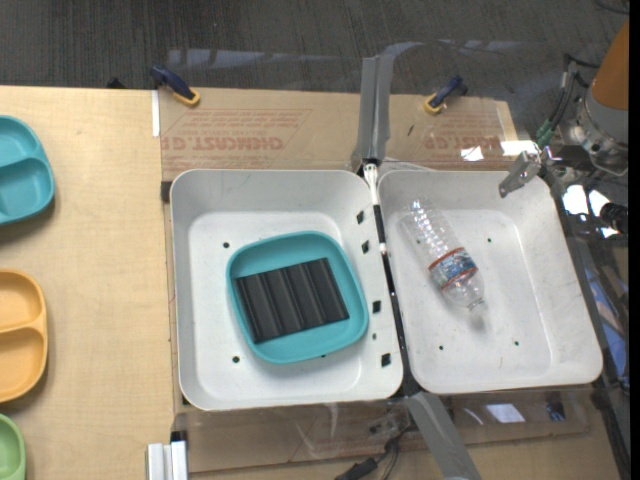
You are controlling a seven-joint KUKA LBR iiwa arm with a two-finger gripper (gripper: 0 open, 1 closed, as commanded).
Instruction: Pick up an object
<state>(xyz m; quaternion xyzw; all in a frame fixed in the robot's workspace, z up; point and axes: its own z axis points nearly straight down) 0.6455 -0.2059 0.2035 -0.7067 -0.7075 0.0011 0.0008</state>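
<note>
— Two white bins sit side by side on the bench. What is in each?

— In the left bin (190, 268) lies a teal dish (297, 298) with a dark ribbed insert (290, 300), a bit askew, near the middle of the floor. In the right bin (560, 298) lies a clear plastic bottle (445, 258) on its side.

— How does the bottle lie?

— Slantwise, base toward the bin's far left corner, cap end toward the near middle. A red and blue label (453, 267) wraps it past the midpoint. It touches neither wall.

— Where is the arm?

— At the right edge, beyond the right bin's far right corner. Its orange band (612, 73) shows near the top. The gripper (520, 175) hangs over that corner's rim, well apart from the bottle.

— Is the claw released or clenched?

— I cannot tell; the metal parts there are small and blurred. Nothing shows between them.

— Anything else on the bench?

— Cardboard (250, 133) lies behind the bins, pinned by two clamps (175, 85). On the wooden table (90, 298) at left sit a teal tray (22, 183), an orange tray (20, 333) and a green edge (8, 448).
</note>
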